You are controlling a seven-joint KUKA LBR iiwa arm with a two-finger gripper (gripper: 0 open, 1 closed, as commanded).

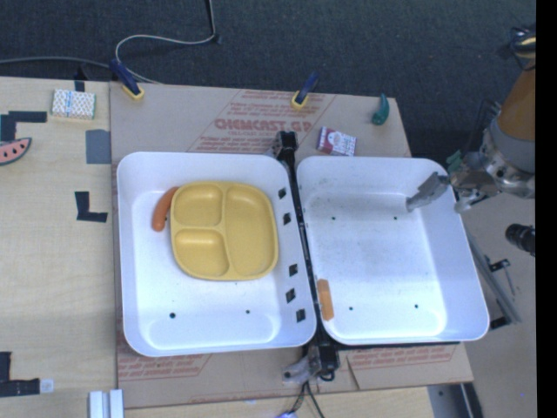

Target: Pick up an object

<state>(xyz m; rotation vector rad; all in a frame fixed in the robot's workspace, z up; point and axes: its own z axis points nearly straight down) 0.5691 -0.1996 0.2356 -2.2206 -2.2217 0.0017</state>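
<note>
A yellow divided plate lies in the left bin. An orange sausage-shaped piece rests against the plate's left edge. A small orange piece lies by the lower left wall of the right bin. My gripper hangs over the right bin's upper right corner, far from all three objects. It is open and holds nothing, with one grey finger pointing left over the bin floor.
Black clips line the seam between the bins. A small red-and-white packet and a green clamp lie on the cardboard behind the right bin. Yellow-blue clamps hold the cardboard's back edge.
</note>
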